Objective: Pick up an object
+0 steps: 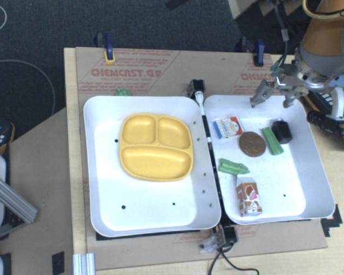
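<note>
In right bin (309,171) | green stick (272,140) lengthwise, up-down | claw (273,96) spread above

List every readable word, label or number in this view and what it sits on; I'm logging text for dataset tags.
"CHEMCAST G.P": red print on the brown board behind the left bin.
"CHEM...": the same red print, partly cut off, behind the right bin.
Blue and red packet: print too small to read.
Brown and white carton: print too blurred to read.
</note>
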{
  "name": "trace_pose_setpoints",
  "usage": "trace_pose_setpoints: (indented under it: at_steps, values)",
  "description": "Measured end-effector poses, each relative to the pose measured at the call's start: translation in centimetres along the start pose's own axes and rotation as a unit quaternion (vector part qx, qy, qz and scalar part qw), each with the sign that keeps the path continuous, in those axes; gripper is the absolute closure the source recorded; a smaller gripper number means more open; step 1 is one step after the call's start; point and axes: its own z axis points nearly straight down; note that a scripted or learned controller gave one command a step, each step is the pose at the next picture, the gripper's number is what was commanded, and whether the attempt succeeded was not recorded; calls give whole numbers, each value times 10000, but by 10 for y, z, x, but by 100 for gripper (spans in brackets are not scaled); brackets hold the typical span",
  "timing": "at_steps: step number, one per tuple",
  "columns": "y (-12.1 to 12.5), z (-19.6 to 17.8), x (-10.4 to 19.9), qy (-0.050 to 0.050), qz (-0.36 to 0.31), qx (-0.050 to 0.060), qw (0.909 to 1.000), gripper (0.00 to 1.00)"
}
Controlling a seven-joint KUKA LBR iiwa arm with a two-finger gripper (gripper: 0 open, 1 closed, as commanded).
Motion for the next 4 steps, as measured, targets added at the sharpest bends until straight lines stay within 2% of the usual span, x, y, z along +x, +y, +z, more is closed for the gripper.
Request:
trace_pose_setpoints:
  at_steps: [1, 2, 3, 4]
  values:
    - [-71, 123, -1, 19, 13, 78, 10000, 0]
    - [-14, 137, -1, 4, -30, 65, 10000, 0]
    - [-31, 136, 20, 8, -6, 15, 10000, 0]
    - [-30, 126, 19, 0, 2, -6, 10000, 100]
